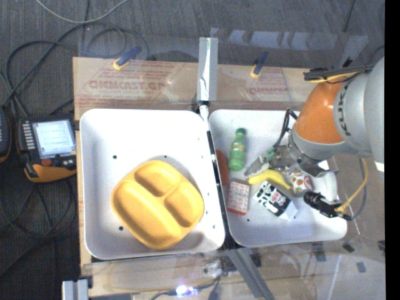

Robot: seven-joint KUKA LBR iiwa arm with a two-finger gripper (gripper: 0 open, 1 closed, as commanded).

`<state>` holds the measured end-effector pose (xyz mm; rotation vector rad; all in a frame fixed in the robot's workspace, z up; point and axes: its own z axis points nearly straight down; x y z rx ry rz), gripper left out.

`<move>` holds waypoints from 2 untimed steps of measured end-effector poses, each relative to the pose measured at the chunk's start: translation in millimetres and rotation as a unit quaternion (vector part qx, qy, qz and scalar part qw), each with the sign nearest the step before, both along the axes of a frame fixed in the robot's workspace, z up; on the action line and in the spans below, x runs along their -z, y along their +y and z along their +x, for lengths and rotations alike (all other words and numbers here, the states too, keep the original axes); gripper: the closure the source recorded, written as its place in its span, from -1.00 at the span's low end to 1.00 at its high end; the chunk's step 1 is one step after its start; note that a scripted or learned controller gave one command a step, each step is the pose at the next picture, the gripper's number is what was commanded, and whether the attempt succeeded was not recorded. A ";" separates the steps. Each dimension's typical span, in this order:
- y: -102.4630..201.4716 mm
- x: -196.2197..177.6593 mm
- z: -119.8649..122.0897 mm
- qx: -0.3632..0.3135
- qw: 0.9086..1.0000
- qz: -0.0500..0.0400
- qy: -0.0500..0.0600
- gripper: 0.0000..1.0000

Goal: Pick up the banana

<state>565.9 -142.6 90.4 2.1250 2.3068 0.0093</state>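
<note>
A yellow divided tray (158, 203) lies in the left bin (100, 130). At its three o'clock, the right bin (325, 233) holds a green bottle (237, 149) and a red packet (238, 197).

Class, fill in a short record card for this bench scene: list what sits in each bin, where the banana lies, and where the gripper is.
left bin: yellow divided tray
right bin: banana, green bottle, red packet, black-and-white box
banana position: middle of right bin, just above the box
gripper: over right bin, close above the banana
banana held: cannot tell
</note>
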 end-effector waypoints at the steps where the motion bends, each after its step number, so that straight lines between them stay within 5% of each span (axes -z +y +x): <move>1: -0.1 -10.1 1.4 0.000 1.000 0.000 -0.002 1.00; 2: -0.1 -10.1 1.3 0.000 1.000 0.000 -0.002 -1.00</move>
